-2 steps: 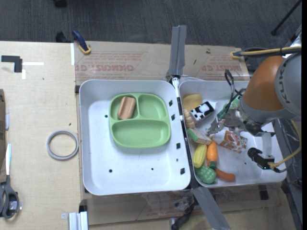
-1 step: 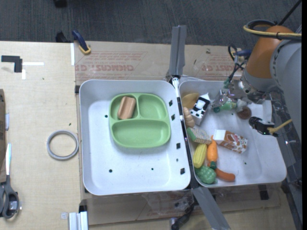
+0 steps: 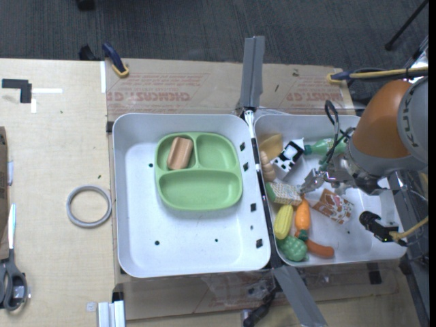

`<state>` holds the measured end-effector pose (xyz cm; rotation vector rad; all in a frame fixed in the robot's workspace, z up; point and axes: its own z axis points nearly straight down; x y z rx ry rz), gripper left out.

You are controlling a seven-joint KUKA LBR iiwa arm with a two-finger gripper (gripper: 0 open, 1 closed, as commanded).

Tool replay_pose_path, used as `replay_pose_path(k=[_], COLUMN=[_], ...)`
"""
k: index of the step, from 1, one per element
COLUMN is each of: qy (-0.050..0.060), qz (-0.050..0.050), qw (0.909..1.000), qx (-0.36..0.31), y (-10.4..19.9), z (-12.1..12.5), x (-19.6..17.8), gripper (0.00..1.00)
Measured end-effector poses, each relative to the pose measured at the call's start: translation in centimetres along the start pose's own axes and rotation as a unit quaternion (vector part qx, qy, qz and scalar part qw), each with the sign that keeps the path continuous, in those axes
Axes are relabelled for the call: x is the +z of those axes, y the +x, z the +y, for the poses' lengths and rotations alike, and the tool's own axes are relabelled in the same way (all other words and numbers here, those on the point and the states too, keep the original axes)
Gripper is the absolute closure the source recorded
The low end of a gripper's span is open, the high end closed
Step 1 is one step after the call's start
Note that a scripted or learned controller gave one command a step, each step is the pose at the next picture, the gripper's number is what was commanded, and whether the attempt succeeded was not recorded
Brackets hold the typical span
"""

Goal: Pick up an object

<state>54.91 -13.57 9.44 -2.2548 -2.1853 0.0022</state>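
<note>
Camera view, looking down: the grey arm's jaws [image 3: 317, 180] hang low in the right white bin [image 3: 361, 247], just above a crowded pile: a square waffle-patterned toy [image 3: 286, 193], an orange plastic carrot [image 3: 302, 218], and a red-and-white packet [image 3: 334, 206]. Open or closed? Can't tell from here. Risk: everything's packed tight, so a closing pinch may glance off, or nudge neighbours and come up with nothing.
</note>
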Motion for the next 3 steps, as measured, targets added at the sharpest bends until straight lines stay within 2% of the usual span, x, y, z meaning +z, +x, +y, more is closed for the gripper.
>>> replay_pose_path(k=[1,2,3], qy=[-0.002,-0.003,0.000], qz=[0.000,-0.001,-0.001], qw=[0.9988,0.9988,0.9993], qx=[-0.050,-0.048,0.038], y=[4.0,3.8,9.0], z=[-4.6,-4.5,0.0], x=[0.2,-0.8,-9.6], gripper=[0.00,1.00,1.00])
